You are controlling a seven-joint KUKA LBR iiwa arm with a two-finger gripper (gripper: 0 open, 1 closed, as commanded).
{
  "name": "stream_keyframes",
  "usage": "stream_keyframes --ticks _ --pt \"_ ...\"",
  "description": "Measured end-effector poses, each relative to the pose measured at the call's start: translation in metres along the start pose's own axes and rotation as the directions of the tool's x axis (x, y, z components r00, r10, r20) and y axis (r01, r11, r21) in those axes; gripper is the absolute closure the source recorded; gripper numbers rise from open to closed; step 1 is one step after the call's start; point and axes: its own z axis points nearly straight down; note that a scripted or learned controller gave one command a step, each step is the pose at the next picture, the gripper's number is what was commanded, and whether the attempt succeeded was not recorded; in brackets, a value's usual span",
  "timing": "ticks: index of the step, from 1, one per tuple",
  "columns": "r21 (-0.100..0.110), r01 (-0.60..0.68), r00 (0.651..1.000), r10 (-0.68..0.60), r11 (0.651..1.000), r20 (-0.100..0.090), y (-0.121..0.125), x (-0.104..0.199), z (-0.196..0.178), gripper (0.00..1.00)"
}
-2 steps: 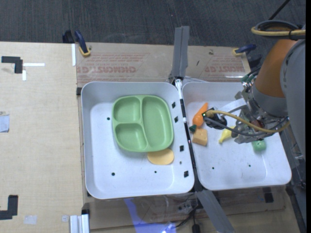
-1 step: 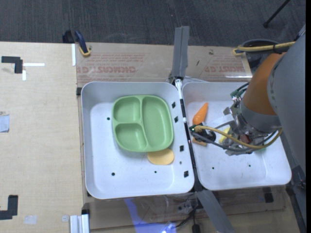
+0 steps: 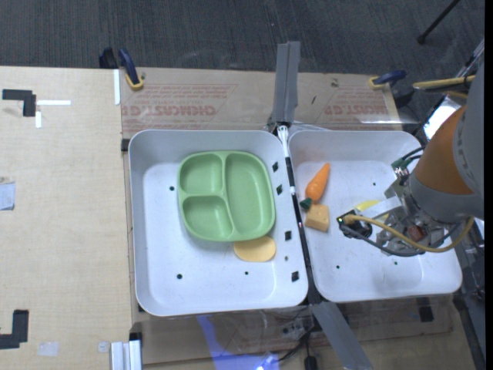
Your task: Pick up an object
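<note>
Pale bench (image 3: pixel 62 206) and cardboard (image 3: pixel 200 102) frame two white bins; the left bin (image 3: pixel 154 284) holds a green divided plate (image 3: pixel 227 195). Low in the right bin (image 3: pixel 431 280), the gripper (image 3: pixel 389 233) has a cheese wedge (image 3: pixel 317 220) near at nine o'clock and a carrot (image 3: pixel 317 182) at ten. A good pick likely means centring squarely over one piece before descending. Whether the jaws are parted or clenched cannot be told; no object shows in their hold

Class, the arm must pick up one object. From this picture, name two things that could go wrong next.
The carrot and yellow wedge lie close to the right bin's wall; the gripper might hit it. The flat tan disc touches the green plate, so a grab may slip or shift the plate.
</note>
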Motion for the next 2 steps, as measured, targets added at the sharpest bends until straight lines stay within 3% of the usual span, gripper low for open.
stream_keyframes --ticks 1,2 --pt "0.002 -0.015 1.000 0.015 1.000 -0.002 0.000 0.011 0.081 1.00" --pt "-0.001 -0.013 1.000 0.013 1.000 -0.006 0.065 -0.007 -0.060 1.00"
